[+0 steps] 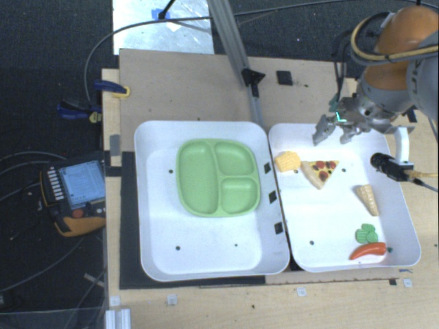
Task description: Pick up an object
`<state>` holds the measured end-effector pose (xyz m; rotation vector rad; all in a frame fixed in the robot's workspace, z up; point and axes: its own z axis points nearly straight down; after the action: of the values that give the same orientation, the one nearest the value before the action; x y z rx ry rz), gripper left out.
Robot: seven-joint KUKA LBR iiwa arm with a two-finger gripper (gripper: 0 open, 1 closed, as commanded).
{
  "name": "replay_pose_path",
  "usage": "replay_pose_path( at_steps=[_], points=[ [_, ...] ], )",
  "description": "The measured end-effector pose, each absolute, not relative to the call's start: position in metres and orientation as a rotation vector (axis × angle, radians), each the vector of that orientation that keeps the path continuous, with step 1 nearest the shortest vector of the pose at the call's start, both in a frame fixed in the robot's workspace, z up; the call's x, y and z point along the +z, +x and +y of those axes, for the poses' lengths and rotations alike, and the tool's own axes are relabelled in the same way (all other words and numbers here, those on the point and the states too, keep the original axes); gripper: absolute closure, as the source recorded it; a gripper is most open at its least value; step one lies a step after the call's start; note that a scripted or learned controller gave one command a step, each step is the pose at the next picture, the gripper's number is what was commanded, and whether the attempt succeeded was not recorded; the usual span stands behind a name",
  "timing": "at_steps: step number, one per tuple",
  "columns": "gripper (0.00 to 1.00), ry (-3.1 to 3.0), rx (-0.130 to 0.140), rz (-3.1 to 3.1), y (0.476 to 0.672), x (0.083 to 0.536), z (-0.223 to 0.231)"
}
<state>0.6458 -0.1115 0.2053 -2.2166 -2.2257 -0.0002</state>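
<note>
1. Landmark for all positions: the right bin (329, 256), the white tray on the arm's side of the bench.
2. Gripper (334, 133) hangs over the far rim of the right bin, near its far-left quarter. Two grey fingers (321, 130) point down and are spread apart with bare bin floor showing between them; the claw is open and grips nothing.
3. Pizza slice (321, 171) lies flat on the floor of the right bin, in its far half, tip pointing toward the near side. It sits just near-side of the gripper, below the gap between the fingers but apart from them; no contact visible.
4. Yellow corn piece (288, 161) lies against the left wall of the right bin, just beside the pizza slice, slightly left of the gripper's left finger.
5. Pale wedge (368, 199), cheese-like, lies toward the right side of the right bin at mid-depth, well apart from the gripper.
6. Green vegetable (366, 234) and red sausage-shaped item (368, 251) lie touching each other in the near-right corner of the right bin, the farthest items from the gripper.
7. Left bin (158, 252) adjoins the right bin's left wall; it holds a green divided plate (195, 177).
</note>
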Motion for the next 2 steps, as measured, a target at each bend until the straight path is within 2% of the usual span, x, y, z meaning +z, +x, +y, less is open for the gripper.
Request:
replay_pose_path(
  at_steps=[1,2],
  points=[
    [0.0,-2.218,-0.002,-2.227,0.646,0.206,-0.112],
    [0.0,-2.214,0.002,-2.228,0.646,0.163,-0.105]
  ],
)
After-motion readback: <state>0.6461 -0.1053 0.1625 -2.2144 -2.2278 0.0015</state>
